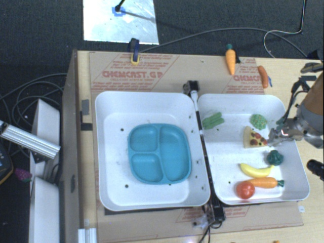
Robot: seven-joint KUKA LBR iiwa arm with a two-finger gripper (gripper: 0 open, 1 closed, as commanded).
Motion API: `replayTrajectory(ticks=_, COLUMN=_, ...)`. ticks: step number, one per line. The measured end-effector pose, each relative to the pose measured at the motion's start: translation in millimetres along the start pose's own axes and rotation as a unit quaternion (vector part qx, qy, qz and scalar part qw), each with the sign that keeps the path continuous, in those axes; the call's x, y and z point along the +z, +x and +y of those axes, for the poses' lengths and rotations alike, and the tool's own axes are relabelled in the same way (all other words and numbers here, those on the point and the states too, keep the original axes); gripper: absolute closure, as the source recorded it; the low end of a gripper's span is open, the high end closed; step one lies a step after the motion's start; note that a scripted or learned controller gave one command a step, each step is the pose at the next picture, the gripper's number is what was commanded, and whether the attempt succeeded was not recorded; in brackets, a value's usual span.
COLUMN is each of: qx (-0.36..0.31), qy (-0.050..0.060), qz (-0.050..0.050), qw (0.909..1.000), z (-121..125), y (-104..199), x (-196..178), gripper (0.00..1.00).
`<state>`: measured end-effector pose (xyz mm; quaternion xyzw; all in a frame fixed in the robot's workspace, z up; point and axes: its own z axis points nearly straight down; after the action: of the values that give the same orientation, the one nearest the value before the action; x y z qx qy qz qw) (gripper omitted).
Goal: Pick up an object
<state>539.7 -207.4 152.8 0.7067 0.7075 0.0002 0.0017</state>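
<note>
Two bins [109, 105] [286, 105], board [167, 64] printed CHEMCAST GP (red), gripper [278, 134] beside pizza slice [252, 138]

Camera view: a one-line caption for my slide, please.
Robot gripper beside pizza slice in right bin; blue plate in left bin.

The arm [313, 108] runs off the right edge, so we see just its wrist end. It crosses the right bin [243, 96] and hides a stretch of that bin's far rim. We cannot tell whether the gripper [279, 134] touches the pizza slice [253, 137] or stops just beside it. The tomato [245, 190] covers one end of the carrot [266, 183]. The foil sheet [120, 15] is cut by the top edge. At the left edge a dark thing [4, 167] is cut off, and the purple bit [23, 174] is too small to tell.
</note>
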Motion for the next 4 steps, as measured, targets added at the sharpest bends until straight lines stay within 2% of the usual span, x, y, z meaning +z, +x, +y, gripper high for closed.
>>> replayTrajectory(ticks=1, qx=0.0, qy=0.0, qz=0.0, qw=1.0, z=0, y=1, x=0, gripper=0.0)
replayTrajectory(ticks=2, qx=-0.002, qy=-0.003, qz=0.0, qw=1.0, z=54, y=1, x=63, gripper=0.0)
replayTrajectory(ticks=3, qx=-0.002, qy=0.0, qz=0.001, qw=1.0, z=91, y=1, x=69, gripper=0.0)
replayTrajectory(ticks=4, qx=0.0, qy=0.001, qz=0.001, qw=1.0, z=32, y=2, x=69, gripper=0.0)
